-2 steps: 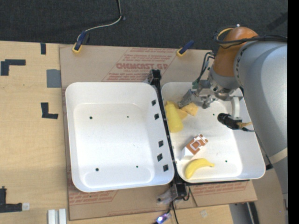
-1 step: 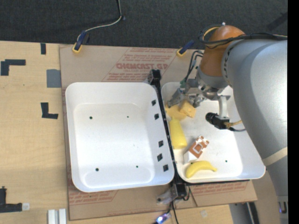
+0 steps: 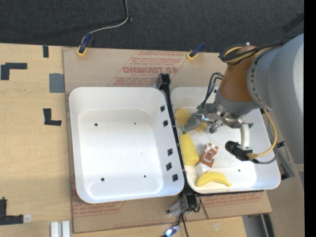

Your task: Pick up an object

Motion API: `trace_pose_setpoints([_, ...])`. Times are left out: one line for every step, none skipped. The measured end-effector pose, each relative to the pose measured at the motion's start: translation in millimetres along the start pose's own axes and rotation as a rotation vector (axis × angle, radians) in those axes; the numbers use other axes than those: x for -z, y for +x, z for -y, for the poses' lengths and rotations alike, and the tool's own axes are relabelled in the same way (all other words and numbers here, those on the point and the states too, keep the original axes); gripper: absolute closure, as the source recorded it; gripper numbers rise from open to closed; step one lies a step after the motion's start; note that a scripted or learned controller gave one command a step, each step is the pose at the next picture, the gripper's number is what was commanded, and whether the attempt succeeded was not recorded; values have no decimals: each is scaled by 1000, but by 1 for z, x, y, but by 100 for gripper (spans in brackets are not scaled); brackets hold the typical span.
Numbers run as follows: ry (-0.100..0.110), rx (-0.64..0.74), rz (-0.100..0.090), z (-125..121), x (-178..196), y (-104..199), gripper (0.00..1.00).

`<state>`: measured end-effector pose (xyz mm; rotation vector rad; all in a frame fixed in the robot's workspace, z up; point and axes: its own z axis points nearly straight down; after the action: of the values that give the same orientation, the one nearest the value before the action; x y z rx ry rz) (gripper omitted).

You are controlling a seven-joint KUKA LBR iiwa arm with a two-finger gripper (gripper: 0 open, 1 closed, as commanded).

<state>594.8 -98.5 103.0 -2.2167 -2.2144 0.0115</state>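
The end effector [image 3: 200, 121] hangs in the right bin [image 3: 264, 181]; its finger state I cannot tell; the yellow cylinder [image 3: 188, 149] lies at seven o'clock, long axis twelve-to-six.

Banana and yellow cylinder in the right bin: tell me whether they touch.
Apart. The camera view shows white bin floor between the banana and the lower end of the yellow cylinder.

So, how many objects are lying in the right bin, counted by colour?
Yellow: 3, a banana, a long block and a rounded piece near the tool
Brown and white: 1, a small block
Total: 4
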Motion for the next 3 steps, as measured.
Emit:
trace_pose_setpoints([-10, 1, 2, 49, -22, 1, 0])
trace_pose_setpoints([-4, 1, 1, 48, -14, 1, 100])
trace_pose_setpoints([-13, 10, -1, 35, 83, 73, 100])
